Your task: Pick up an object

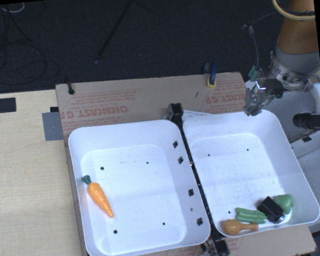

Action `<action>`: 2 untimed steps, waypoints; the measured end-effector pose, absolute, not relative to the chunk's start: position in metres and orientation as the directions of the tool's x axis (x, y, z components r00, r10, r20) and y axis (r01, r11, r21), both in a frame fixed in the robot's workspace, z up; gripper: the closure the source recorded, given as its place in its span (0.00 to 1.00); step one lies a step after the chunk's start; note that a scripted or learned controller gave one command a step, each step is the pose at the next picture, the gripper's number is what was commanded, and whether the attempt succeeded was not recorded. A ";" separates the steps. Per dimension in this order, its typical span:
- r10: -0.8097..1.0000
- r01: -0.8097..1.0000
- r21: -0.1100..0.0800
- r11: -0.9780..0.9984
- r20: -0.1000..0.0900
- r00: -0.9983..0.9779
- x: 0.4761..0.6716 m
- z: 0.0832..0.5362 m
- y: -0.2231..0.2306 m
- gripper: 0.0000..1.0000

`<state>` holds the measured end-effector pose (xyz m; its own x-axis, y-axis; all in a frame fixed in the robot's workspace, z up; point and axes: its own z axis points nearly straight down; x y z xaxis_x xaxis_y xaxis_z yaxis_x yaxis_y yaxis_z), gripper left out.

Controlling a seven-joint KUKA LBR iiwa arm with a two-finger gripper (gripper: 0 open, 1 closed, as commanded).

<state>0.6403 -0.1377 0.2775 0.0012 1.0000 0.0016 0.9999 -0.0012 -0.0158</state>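
Far left in the left white bin (78, 162) lies an orange plastic carrot with a green top (100, 198), likely light, stiff and slick, best pinched across its thick middle. A tan gourd-shaped toy (238, 226), green pod (251, 216) and black block (270, 209) crowd the right bin's (292, 155) near corner. My claw (254, 107) hovers over that bin's far right corner, carrying nothing; its opening I cannot tell.

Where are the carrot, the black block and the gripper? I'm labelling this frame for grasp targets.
carrot (100, 199): camera view, middle of its orange body.
black block (270, 208): camera view, centre of its top face.
gripper (253, 107): camera view, at its fingertips.
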 end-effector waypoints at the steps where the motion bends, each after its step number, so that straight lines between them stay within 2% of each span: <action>1: 1.000 1.000 0.002 -0.001 -0.002 0.001 0.636 0.330 -0.159 1.00; 2: 1.000 1.000 0.002 -0.002 -0.002 0.002 0.602 0.387 -0.186 1.00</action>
